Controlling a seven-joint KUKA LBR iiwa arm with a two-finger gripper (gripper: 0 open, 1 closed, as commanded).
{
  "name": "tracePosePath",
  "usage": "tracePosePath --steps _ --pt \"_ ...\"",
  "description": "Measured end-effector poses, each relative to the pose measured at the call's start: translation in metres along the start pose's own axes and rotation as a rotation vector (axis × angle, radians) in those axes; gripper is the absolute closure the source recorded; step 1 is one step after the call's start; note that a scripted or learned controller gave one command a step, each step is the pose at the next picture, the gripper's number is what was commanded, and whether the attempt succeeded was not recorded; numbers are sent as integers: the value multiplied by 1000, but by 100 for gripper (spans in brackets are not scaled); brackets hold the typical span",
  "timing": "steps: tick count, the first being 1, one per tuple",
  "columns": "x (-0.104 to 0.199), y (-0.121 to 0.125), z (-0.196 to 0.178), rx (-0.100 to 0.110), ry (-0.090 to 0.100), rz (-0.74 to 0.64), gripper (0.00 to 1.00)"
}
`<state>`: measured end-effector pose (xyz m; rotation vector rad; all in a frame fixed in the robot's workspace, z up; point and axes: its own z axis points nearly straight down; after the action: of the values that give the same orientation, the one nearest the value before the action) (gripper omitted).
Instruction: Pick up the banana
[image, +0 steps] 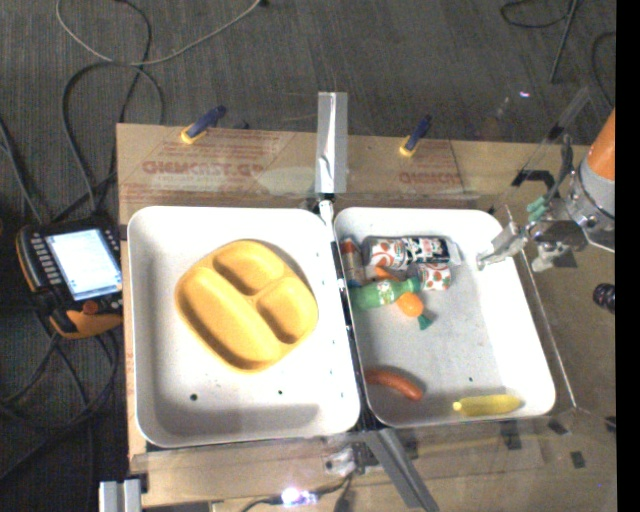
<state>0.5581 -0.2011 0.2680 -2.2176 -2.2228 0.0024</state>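
While the hand (520, 240) hovers at three o'clock over the right bin's (530, 340) upper edge, its fingers parted and holding nothing, the banana (487, 404) lies flat at that bin's five o'clock corner, small, yellow, slightly curved, against the near wall. A red sausage (394, 383) lies near it at nine o'clock.

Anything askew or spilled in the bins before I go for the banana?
Nothing spilled. The can lies on its side in the right bin, crowded with small toys. The banana lies alone near the front wall, the gripper at the bin's far right rim.
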Motion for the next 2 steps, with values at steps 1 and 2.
tracePosePath --steps 1,2 --pt "59 -41 126 3 1 66 0" --pt "64 -75 129 1 2 -301 0"
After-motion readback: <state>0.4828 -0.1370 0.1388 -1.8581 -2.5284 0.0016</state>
